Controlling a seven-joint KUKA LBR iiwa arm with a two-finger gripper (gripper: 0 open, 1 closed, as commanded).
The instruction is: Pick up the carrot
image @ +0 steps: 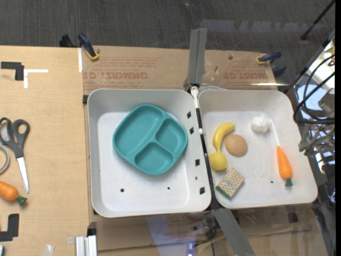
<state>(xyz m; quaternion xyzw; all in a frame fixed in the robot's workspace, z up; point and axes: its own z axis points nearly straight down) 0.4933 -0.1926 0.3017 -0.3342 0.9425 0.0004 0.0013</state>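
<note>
Camera view gives us the small orange carrot with a green stub (284,165) lying alone at the right of the right-hand shallow white bin (298,143) (well apart from the yellow banana (222,134)), so nothing crowds a grasp; the tool's state we cannot tell

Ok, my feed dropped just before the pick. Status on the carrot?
Carrot lying free at the right side of the right bin, leafy end toward the near wall. Nothing touching it. White ball nearest, well apart. Second carrot on the bench, far left.
</note>
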